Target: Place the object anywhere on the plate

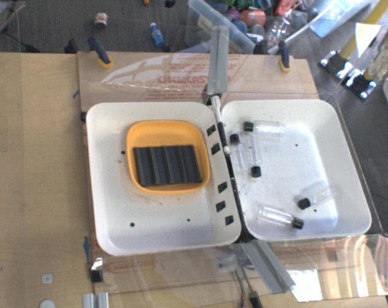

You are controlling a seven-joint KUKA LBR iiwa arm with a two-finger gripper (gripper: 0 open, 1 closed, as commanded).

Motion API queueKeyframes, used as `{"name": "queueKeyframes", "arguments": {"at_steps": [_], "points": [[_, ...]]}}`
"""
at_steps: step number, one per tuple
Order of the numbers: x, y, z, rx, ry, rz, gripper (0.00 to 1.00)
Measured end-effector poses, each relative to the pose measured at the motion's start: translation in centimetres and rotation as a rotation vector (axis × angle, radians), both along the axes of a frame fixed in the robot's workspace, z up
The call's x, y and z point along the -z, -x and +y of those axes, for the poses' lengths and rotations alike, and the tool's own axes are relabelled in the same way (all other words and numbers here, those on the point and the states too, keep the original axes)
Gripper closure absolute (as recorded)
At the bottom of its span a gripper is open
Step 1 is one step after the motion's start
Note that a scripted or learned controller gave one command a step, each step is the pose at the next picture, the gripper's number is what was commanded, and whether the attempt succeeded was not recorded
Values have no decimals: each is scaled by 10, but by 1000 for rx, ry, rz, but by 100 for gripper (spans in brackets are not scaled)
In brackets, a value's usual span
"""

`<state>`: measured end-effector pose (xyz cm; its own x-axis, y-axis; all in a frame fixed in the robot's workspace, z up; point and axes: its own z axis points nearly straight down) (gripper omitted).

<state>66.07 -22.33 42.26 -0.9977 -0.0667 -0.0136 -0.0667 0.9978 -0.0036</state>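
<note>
Desk [33,172]: light wood surface, bearing two shallow white bins set side by side and touching. Left bin [110,223] and right bin [348,172] rest directly on it, partly over a cardboard sheet [149,76].

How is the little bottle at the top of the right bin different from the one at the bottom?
The top vial lies level across the picture with its black cap on the left; the bottom vial lies slanted with its cap on the right. The top vial sits near the far wall of the right bin; the bottom vial sits near the front. Both are clear with black caps.
</note>
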Motion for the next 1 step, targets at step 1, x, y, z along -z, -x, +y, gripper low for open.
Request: {"name": "queueKeyframes", "arguments": {"at_steps": [1], "points": [[-16,-8,2,-362,4,0,100]]}}
